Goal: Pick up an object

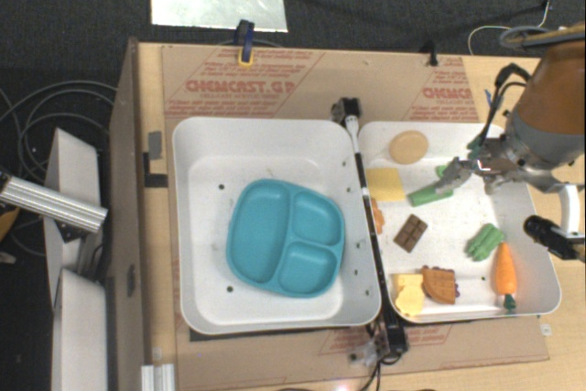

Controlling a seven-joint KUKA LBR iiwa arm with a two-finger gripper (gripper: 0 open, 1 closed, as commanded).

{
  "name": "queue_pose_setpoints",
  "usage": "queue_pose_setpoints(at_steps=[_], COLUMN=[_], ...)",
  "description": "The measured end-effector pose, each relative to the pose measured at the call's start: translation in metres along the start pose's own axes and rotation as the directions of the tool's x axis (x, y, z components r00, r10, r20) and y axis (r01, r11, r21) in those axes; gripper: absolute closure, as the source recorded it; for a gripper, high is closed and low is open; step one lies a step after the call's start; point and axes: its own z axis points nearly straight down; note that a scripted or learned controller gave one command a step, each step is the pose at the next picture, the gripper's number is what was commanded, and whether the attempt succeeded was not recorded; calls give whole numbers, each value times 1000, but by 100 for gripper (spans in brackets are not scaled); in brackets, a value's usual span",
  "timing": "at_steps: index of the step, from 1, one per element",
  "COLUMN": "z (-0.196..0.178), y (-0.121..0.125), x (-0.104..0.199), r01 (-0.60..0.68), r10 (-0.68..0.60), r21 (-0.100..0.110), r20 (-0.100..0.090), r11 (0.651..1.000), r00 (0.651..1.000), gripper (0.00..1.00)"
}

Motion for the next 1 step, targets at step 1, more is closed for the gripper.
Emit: queue_pose_setpoints(at_steps=[1], z=[106], y=[-46], x=[-47], r01=[-7], r10=[7], r21=[2], r20=[1], r11=[1000], r00=[1000], gripper=[0])
